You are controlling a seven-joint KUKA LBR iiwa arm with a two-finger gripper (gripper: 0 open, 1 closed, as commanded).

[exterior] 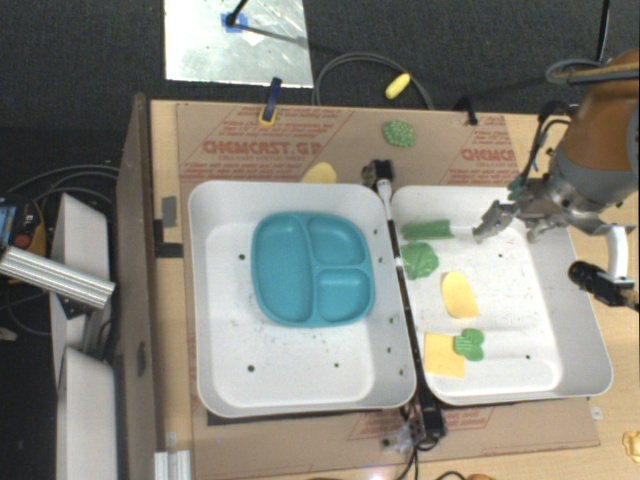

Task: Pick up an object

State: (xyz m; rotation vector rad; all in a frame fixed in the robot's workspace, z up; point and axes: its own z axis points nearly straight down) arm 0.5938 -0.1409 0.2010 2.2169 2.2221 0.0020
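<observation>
The claw [512, 220] hangs over the right shallow white bin [575, 308] holding nothing, its opening unclear, nearest the flat green rectangular block [427, 230], a likely pick.

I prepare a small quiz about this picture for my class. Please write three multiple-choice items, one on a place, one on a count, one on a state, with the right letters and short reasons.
1. Where does the blue plate lie?
A. left bin
B. right bin
C. on the cardboard

2. How many yellow pieces lie in the right bin?
A. none
B. two
C. five

3. What is the gripper doing?
A. holding the plate
B. holding nothing, above the right bin
C. resting in the left bin

Answers: 1 A, the plate sits inside the left bin. 2 B, a yellow oval and a yellow square. 3 B, nothing shows between its fingers.
</observation>
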